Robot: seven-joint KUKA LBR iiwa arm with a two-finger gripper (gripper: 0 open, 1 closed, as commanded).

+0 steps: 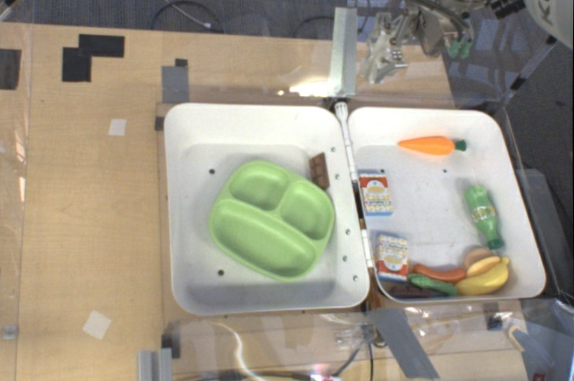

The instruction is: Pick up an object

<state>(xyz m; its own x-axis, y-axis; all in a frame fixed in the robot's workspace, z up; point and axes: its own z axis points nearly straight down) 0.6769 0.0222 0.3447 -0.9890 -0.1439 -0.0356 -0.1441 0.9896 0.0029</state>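
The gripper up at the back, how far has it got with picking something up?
Nothing looks picked yet. The gripper hangs beyond the far rim of the right bin, with no object between its fingers. The carrot, green bottle, two small cartons and banana lie in that bin, and the green plate in the left one. Still left: choosing, descending, grasping and lifting.
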